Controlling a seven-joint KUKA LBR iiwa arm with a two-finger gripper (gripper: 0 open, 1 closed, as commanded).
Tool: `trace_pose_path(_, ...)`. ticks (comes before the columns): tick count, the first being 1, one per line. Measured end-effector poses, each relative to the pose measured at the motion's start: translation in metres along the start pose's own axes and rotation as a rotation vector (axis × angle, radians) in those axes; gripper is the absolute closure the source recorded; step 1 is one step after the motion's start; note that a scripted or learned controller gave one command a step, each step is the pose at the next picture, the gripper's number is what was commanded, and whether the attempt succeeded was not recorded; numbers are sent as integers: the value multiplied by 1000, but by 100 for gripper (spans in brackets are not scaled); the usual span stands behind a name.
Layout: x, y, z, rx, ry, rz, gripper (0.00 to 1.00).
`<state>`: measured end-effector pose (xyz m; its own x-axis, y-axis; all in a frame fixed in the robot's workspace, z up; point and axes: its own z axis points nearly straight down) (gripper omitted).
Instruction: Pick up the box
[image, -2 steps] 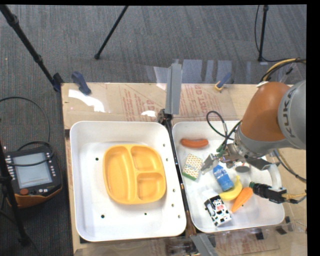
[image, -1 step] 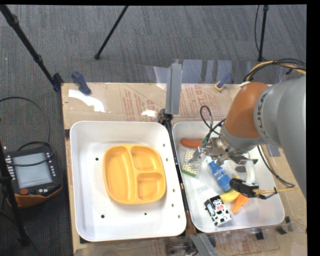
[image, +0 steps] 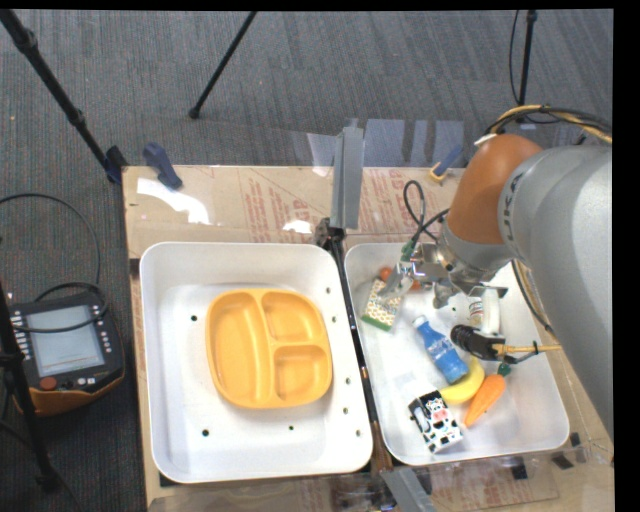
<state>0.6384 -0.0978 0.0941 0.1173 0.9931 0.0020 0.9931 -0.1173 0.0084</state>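
— So, how far along is the pick?

— Early, by the look of it. The gripper (image: 408, 270) hangs over the upper-left part of the right bin (image: 530, 425), just above the small patterned box (image: 380, 306). The box lies on the bin floor, close to the left wall.

— Is the box clamped?

— Nothing shows it held or lifted. Whether the tool is apart or together cannot be told from this slant.

— What sits around it?

— A blue bottle (image: 438, 348) lies just to its right. A banana (image: 460, 388), a carrot (image: 485, 398) and a black-and-white carton (image: 437, 421) lie nearer the front. The left bin (image: 170, 300) holds a yellow divided plate (image: 268, 348).

— So what is left?

— Probably everything that counts: closing on the box and raising it clear of the bin.
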Motion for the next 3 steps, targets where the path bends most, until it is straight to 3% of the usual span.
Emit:
trace_pose_path(1, 2, 1, -11, -1, 4, -5, 100)
trace_pose_path(2, 3, 1, -10, 0, 3, -5, 0)
trace_pose_path(3, 16, -7, 7, 12, -1, -139, 0)
